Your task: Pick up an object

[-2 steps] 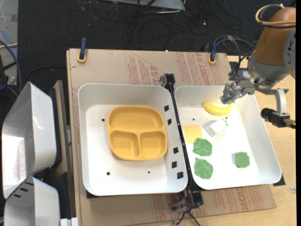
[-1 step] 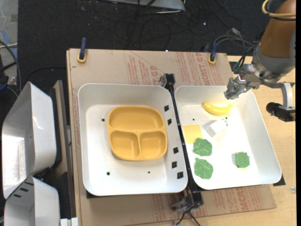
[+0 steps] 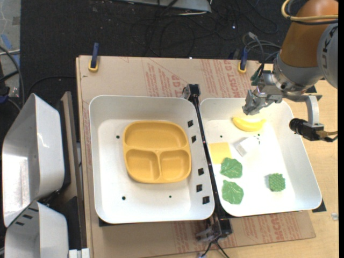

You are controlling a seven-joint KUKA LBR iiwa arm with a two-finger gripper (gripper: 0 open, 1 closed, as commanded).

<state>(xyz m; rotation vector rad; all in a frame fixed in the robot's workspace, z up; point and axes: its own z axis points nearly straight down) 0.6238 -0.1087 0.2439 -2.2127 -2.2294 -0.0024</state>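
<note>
cam view | gripper (image 3: 251, 110) over right bin (image 3: 306, 160) far end, just above yellow banana-like piece (image 3: 248, 123); fingers open/shut: can't tell | same bin: yellow flat square (image 3: 219, 152), 3 green pcs (image 3: 231, 168) nearer front | left bin (image 3: 102, 160): yellow divided tray (image 3: 157, 151)

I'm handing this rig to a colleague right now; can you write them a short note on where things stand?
Gripper: low in the right white bin, just above the yellow banana-shaped toy; whether its fingers are open or shut can't be told.
Also in the right bin: a pale yellow flat square, a small white block, two green leaf-shaped pieces, a green round textured piece.
Left white bin: a yellow three-compartment plate.
Done: nothing visibly lifted.
Left: grasp and pick up one object.
</note>
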